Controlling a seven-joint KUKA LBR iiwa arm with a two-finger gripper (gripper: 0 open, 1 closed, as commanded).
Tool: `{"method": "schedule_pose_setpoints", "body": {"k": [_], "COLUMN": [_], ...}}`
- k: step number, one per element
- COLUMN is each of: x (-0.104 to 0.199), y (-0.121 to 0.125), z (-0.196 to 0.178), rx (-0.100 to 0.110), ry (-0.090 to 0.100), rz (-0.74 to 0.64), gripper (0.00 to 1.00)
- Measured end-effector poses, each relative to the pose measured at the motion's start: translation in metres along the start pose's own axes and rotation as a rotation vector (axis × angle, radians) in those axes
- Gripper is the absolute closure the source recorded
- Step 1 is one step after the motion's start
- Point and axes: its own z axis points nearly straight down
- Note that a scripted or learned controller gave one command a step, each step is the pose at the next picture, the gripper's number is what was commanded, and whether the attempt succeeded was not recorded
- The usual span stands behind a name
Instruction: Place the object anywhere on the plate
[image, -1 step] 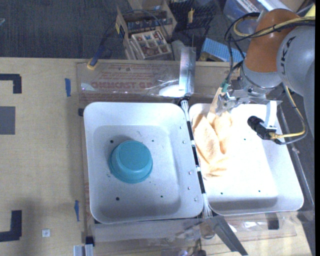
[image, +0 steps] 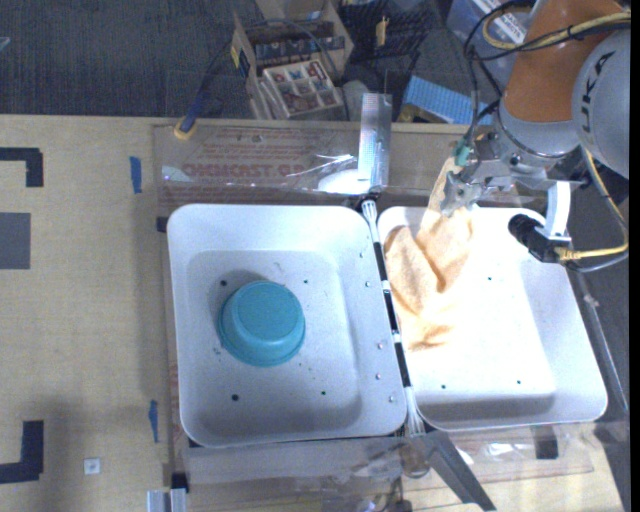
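Observation:
An orange cloth (image: 425, 270) lies in the left part of the right white bin (image: 525, 340), against the wall between the bins. Its upper corner is pulled up to my gripper (image: 452, 197), which is shut on that corner above the bin's back left area. The rest of the cloth hangs down and trails onto the bin floor. A round blue plate (image: 262, 321) sits in the middle of the left white bin (image: 190, 250), well to the left of the gripper.
The raised divider (image: 388, 300) where the two bin rims meet runs between cloth and plate. A clear plastic sheet (image: 270, 165) lies behind the left bin. Boxes and cables (image: 300, 70) clutter the floor beyond the bench.

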Motion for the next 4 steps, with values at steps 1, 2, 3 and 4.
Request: {"method": "schedule_pose_setpoints", "body": {"k": [1,2,3,4], "x": [0.051,0.109,0.151,0.201], "y": [-0.002,0.003,-0.006,-0.007], "z": [0.009,0.004,0.006,-0.001], "rx": [0.003,0.001,-0.001,-0.007], "ry": [0.003,0.003,0.003,0.000], "rz": [-0.401,-0.802,-1.199,-1.448], "gripper": [1.00,1.00,1.00,1.00]}}
